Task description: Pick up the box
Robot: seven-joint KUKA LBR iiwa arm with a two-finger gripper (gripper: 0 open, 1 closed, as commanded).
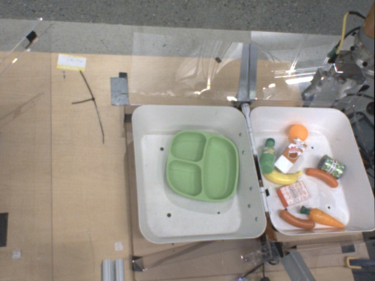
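Red, flat cardboard box (pixel 293 193) lies in the right white bin (pixel 345 122), between a yellow banana (pixel 282 177) and a carrot (pixel 325 218). Grey arm parts show at the upper right; whether the end effector (pixel 343 72) is spread or pressed together, I cannot tell. A green divided plate (pixel 203 166) sits in the left bin (pixel 146 157).

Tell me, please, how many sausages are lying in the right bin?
2. One sausage lies near the right side beside the can; the other sausage lies at the front edge, touching the carrot. None seems hidden.
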